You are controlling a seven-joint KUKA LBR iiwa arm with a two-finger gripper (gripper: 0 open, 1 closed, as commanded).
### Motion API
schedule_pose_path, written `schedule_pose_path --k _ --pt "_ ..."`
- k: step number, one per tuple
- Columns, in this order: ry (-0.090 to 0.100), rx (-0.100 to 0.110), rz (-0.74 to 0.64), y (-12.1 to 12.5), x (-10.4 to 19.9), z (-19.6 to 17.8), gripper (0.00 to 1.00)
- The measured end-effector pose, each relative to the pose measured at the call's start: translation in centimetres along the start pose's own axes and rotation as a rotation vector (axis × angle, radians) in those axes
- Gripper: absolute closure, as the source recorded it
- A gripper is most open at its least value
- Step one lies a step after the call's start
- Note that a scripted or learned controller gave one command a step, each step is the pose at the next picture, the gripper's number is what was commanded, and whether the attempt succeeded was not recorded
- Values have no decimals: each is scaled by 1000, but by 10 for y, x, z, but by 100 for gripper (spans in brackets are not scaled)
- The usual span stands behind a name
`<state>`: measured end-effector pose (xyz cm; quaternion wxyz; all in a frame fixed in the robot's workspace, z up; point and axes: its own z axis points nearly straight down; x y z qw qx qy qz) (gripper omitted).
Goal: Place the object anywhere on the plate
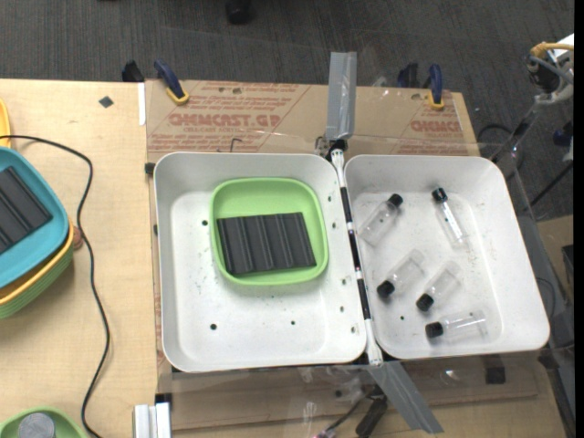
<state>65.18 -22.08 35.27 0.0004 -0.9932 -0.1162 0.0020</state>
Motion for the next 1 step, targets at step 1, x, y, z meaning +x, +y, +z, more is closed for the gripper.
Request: schedule_pose_path --k 1 --pt "-2 1 29 -11 -3 48 0"
